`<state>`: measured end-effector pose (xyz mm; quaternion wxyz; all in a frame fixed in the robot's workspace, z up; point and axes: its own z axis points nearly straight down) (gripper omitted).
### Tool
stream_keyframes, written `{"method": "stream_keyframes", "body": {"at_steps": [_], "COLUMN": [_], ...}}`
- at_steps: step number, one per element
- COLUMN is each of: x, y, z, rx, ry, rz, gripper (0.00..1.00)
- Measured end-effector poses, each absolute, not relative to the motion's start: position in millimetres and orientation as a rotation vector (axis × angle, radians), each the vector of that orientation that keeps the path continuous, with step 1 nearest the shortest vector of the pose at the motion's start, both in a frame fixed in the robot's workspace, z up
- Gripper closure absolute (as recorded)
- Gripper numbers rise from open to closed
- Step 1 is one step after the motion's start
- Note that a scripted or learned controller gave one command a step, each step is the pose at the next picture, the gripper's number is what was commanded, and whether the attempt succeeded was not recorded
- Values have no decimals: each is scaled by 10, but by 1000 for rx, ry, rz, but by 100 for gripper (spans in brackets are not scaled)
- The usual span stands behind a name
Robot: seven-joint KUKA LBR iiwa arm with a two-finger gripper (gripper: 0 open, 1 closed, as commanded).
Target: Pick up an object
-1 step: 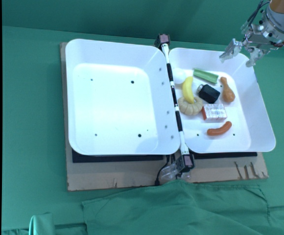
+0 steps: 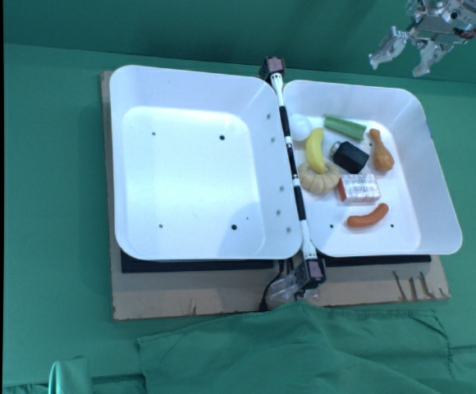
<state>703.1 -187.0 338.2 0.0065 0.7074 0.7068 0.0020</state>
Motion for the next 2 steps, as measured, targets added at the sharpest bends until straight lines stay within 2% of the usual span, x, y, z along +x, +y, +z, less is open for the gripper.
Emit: {"method": "stream_keyframes", "body": {"at_steps": [1,2], "x": [6981,6999], "y": [-1889,-1851], "z": [2096,2221], "rx": [2223,2227], "ry": [2216,2221], "rz": [-7,5], "gripper": [0,100]}}
